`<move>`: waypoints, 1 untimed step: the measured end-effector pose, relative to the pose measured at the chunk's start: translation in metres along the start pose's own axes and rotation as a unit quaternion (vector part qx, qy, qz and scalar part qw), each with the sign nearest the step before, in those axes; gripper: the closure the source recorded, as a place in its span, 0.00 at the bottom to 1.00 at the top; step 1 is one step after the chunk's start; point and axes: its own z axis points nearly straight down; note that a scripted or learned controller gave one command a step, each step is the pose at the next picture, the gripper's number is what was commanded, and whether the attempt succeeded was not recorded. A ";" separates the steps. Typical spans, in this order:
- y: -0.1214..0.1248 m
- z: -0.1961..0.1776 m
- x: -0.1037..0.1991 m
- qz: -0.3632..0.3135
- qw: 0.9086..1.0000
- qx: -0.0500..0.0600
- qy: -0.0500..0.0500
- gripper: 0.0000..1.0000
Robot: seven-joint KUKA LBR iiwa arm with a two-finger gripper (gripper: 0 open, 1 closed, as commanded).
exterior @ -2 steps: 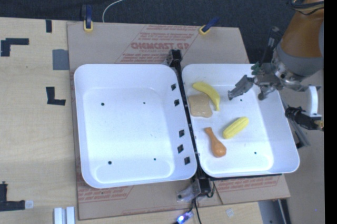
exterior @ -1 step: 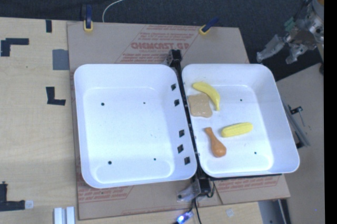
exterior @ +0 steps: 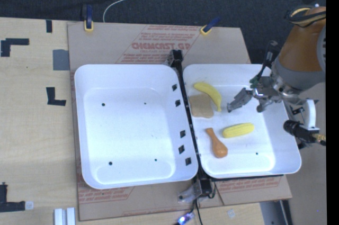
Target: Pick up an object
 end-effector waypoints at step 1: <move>0.004 -0.016 -0.003 0.000 1.000 -0.008 -0.003 1.00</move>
